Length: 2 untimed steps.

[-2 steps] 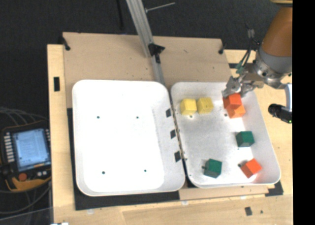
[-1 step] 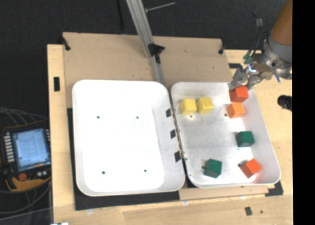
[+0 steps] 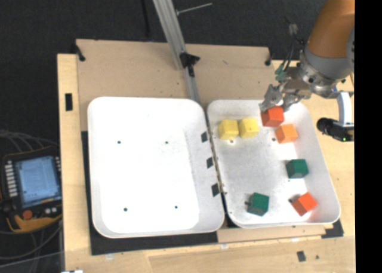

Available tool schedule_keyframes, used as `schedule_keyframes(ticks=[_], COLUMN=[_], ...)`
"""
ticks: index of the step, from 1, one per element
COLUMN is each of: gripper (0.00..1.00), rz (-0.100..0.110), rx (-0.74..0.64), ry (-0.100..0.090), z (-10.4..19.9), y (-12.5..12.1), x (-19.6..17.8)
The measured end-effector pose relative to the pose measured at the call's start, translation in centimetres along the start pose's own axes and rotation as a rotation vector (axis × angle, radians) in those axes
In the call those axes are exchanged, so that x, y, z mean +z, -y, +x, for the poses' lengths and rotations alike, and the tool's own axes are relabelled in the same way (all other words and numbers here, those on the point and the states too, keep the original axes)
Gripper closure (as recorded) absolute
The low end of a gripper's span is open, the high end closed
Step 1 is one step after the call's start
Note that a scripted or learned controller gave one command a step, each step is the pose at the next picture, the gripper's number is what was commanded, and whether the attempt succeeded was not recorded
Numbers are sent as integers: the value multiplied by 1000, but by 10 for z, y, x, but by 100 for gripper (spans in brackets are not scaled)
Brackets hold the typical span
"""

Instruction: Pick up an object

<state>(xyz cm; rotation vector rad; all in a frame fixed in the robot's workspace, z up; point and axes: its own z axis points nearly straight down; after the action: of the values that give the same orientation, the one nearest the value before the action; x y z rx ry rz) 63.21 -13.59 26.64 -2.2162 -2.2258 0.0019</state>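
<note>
Nearest us, at the right bin's (image 3: 322, 164) five o'clock, we count two green blocks (image 3: 258, 204), two yellow (image 3: 229, 129), two orange (image 3: 304, 204); fingers (image 3: 273, 106) grasp one red block (image 3: 273, 116) at one o'clock.

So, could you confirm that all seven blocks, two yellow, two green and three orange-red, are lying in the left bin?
Not quite: the bin is wrong. The camera view shows the blocks in the right bin, not the left bin. The rest stands: two yellow blocks, two green blocks and three orange-red blocks, seven altogether.
</note>
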Motion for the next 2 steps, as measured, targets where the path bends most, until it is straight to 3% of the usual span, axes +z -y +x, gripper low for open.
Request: schedule_keyframes(ticks=[2], gripper=[100], rz=[4], rx=[-2], ry=[-2], z=[94], y=[-8], x=[17])
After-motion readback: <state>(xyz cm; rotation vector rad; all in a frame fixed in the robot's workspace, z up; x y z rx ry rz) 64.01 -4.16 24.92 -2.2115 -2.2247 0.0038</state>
